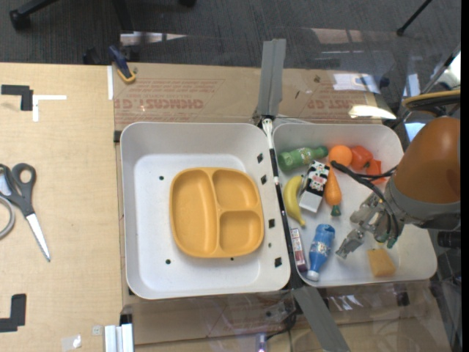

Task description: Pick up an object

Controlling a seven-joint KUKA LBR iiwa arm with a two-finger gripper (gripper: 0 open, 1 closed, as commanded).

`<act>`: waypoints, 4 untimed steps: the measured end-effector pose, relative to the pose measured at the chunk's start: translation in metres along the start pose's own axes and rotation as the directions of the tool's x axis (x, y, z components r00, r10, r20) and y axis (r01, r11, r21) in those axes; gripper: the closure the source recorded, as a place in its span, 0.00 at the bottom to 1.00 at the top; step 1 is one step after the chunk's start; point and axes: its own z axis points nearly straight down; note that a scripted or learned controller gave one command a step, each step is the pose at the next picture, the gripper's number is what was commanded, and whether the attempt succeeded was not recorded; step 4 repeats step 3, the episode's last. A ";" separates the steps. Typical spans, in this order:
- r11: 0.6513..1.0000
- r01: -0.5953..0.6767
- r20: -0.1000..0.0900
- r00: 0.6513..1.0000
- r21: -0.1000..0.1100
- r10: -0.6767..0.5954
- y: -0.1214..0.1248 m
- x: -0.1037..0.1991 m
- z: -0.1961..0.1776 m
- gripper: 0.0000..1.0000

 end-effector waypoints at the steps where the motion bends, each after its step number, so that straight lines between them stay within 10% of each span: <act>1: 0.930 -0.369 0.003 0.930 0.000 0.369 0.054 -0.048 0.000 0.00; 2: 0.939 -0.344 0.004 0.939 -0.001 0.344 0.103 -0.085 -0.002 0.00; 3: 0.940 -0.340 0.007 0.940 0.000 0.340 0.104 -0.085 -0.011 1.00; 4: 0.940 -0.340 0.007 0.940 0.000 0.340 0.104 -0.085 -0.011 1.00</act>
